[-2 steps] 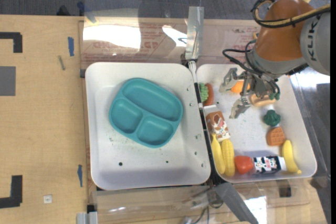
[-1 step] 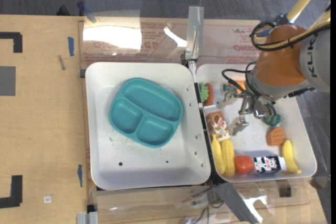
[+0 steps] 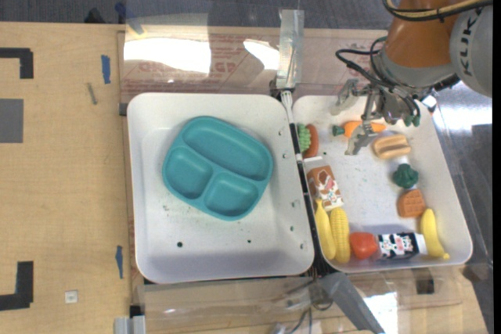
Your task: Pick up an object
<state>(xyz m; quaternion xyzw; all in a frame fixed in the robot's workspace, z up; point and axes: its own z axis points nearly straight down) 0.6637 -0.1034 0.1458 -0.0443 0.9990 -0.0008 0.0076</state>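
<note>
The end effector (image 3: 365,129) is hanging over the far part of the right bin (image 3: 452,192), its metal fingers (image 3: 358,141) pointing down and spread moderately apart, with nothing visibly gripped between them. An orange carrot-like toy (image 3: 354,127) is lying just beside the fingers, partly hidden by them, near the bin's far edge. A hot dog bun (image 3: 391,145) is sitting just to the right of the fingertips. Against the bin's left wall a small burger (image 3: 305,139) is resting, and below it a printed snack packet (image 3: 324,185) is lying flat. A green broccoli piece (image 3: 405,175) and an orange-brown biscuit-like item (image 3: 411,203) are sitting toward the right side. Along the near edge, two yellow corn cobs (image 3: 333,229), a red tomato (image 3: 362,246), a black-and-white milk carton (image 3: 398,244) and a yellow banana (image 3: 432,234) are lining up, touching or nearly so. The left bin (image 3: 156,246) is holding a teal divided plate (image 3: 218,167), lying tilted across its middle with three compartments. Both bins are sitting side by side on the tabletop (image 3: 55,192).
</note>
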